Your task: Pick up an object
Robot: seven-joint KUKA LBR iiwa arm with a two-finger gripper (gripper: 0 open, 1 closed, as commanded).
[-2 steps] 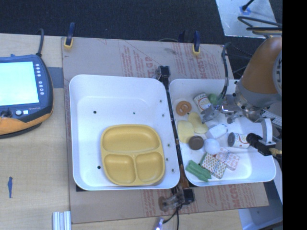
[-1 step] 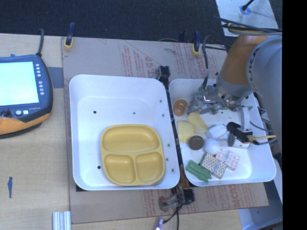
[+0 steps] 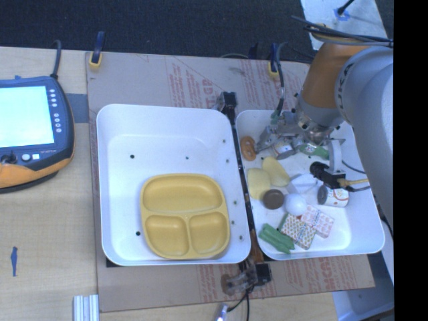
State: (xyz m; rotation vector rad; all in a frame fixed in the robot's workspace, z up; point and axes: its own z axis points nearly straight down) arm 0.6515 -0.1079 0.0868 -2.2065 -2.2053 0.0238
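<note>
1. Nearest: cardboard sheet (image 3: 167,286), brown, flat, matt, faint red print, lying under both bins on pale wood bench (image 3: 47,246).
2. L bin (image 3: 107,179): shallow white plastic, smooth, rounded corners, a few dark dots on floor. Holds yellow tray (image 3: 184,214) toward near side. Glossy plastic, rounded rectangle, 3 compartments: one long at far side, two small at near side.
3. R bin (image 3: 364,243): same white plastic, just beside L bin along the middle. Holds all the small pickable objects, clustered in its L half.
4. Near part of R bin: green block (image 3: 275,238), elongated, lying flat. Touching it, checked packet (image 3: 297,231), flat, squarish, turned at an angle. Next to that, pink packet (image 3: 321,223), flat, also patterned.
5. Mid R bin: white ball (image 3: 295,204), smooth and round. Just beside it, brown disc (image 3: 273,198), dark, round, flat-topped. Beyond those, two pale yellow lumps (image 3: 257,182), rounded, soft-looking, touching each other. Off to the R, small white cup (image 3: 339,198) w/ red marks, on its side.
6. Farther: orange-brown oval piece (image 3: 248,148) by R bin's L wall.
7. Gripper (image 3: 284,139): bare grey metal, angular, low over far part of R bin, just beyond the yellow lumps. Open or closed: can't tell. Contact w/ any object: can't tell either.
8. Arm (image 3: 364,92): smooth grey casing, rounded, w/ orange band (image 3: 324,72) above wrist, coming in from R.
9. Far L on bench: pendant (image 3: 27,129), grey casing, bright screen, orange lower edge. At cardboard's far edge: two clamps (image 3: 95,52), blue-handled.
</note>
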